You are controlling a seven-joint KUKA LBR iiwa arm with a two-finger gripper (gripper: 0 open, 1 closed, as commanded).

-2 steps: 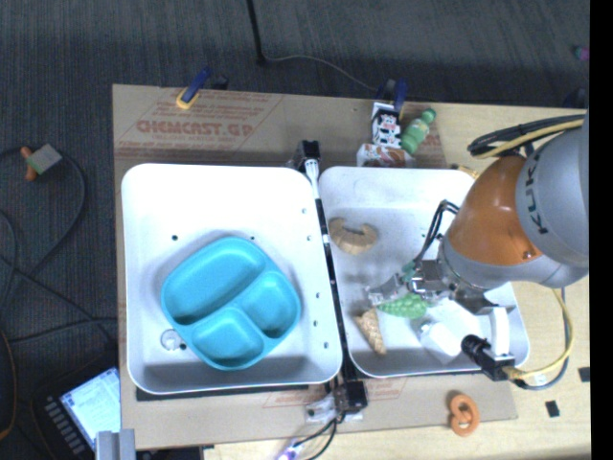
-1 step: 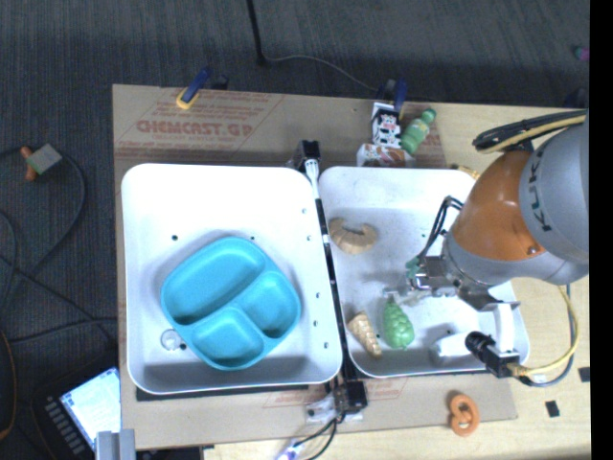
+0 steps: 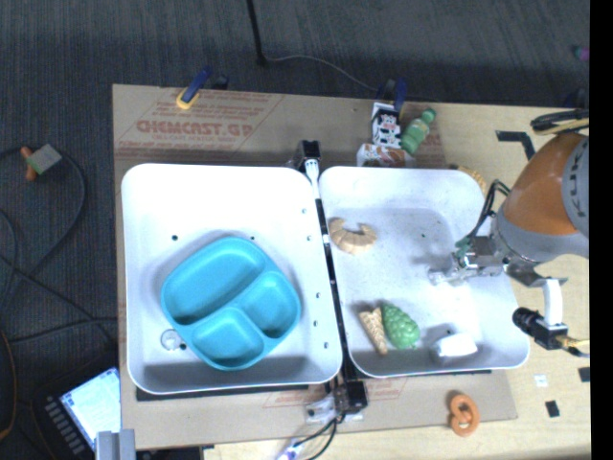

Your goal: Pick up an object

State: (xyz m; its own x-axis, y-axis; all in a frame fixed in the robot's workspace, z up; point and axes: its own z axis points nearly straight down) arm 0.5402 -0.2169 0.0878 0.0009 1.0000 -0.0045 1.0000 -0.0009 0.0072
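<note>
The arm comes in from 3 o'clock, and its pincer (image 3: 448, 274) is low in the right bin (image 3: 421, 199), near the bin's 3 o'clock wall. Whether the pincer is spread or pressed together, I cannot tell; the metal tip is small and blurred against the white floor, and nothing is visible between it.

The possible things to pick lie apart from it. A tan ring-shaped piece (image 3: 352, 237), like a pretzel or a doughnut, is at 10 o'clock in the right bin. A green bumpy toy (image 3: 400, 326) lies touching a tan cone-like piece (image 3: 373, 328) at 6 o'clock, and a small white object (image 3: 456, 345) sits at 5 o'clock. A blue divided tray (image 3: 230, 300) fills the left bin (image 3: 153, 199).

I think the risk is a grasp on the bare floor, because the pincer seems to stand between things, not over one. The green toy and the cone could also come up together or slip.

The white object is hard to identify against the bin.
</note>
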